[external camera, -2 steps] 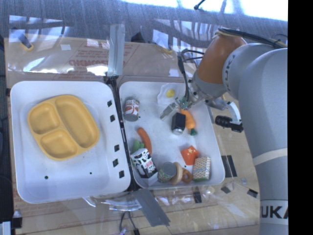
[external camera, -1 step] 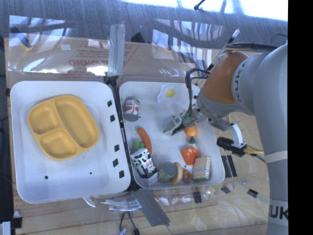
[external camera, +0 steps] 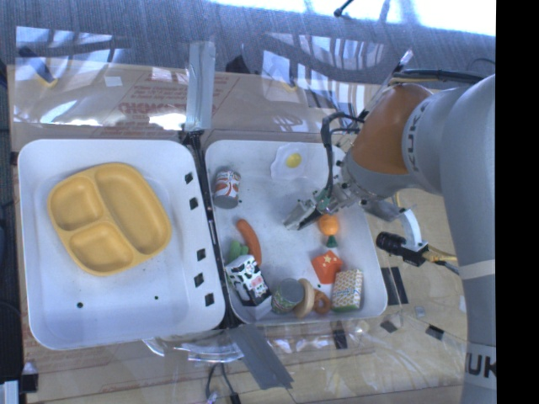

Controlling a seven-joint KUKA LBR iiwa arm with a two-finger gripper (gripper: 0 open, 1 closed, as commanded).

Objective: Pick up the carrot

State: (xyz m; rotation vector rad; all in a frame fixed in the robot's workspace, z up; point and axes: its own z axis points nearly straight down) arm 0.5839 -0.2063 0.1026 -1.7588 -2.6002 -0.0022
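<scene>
Carrot [external camera: 248,240] left of end effector [external camera: 301,217]

Arm [external camera: 455,133]: thick, rounded grey casing, smooth and slightly glossy. Broad orange band [external camera: 383,129] around the segment above the wrist. Black cable [external camera: 333,133] loops off the wrist area. Tool [external camera: 305,215]: small, dull metal, slim grey fingers. Dark letters "KU" [external camera: 480,366] at the lower link; pale strip crosses the casing just above.
</scene>
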